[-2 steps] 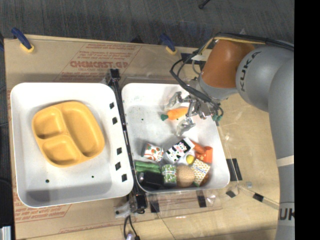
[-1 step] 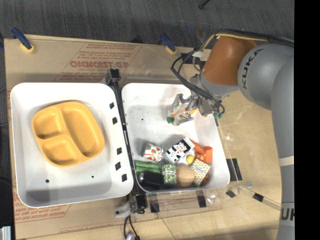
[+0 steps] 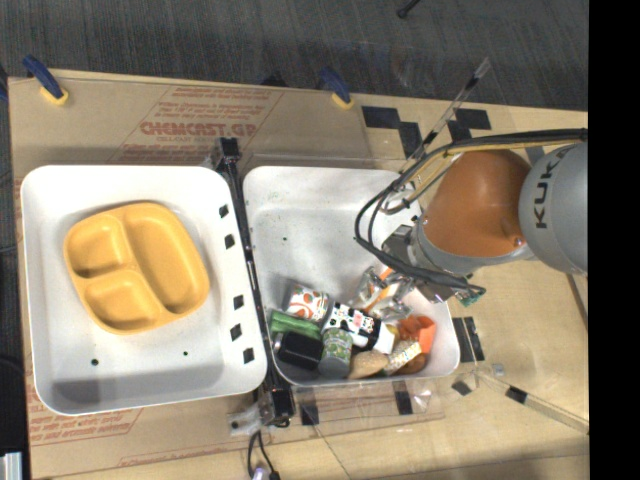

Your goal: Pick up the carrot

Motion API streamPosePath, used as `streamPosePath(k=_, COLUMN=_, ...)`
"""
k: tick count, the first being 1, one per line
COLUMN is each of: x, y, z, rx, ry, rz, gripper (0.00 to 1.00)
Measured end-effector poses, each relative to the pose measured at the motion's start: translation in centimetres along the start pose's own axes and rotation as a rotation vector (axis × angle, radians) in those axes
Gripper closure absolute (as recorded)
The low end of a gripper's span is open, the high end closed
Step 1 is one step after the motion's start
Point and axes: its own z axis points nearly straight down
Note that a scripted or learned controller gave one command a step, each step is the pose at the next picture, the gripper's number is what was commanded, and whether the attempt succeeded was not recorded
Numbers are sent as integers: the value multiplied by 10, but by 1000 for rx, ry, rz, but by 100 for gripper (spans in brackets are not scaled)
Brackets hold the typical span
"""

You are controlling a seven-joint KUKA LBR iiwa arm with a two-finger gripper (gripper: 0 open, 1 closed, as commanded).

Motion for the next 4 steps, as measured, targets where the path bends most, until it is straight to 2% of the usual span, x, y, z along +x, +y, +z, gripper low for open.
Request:
streamPosePath(k=1, x=25, y=21, z=-2, rx=5, ry=-6, rz=-129, gripper=100)
streamPosePath(k=2, x=29, y=23, z=-2, rx=8, ry=-5, rz=-643, gripper=100)
streamPosePath(k=3, x=7, y=9, z=0, rx=-1, ry=-4, rz=-1261, gripper=100)
streamPosePath(k=4, x=13, y=39, z=-77, rx=1, ry=0, rz=-809, gripper=100)
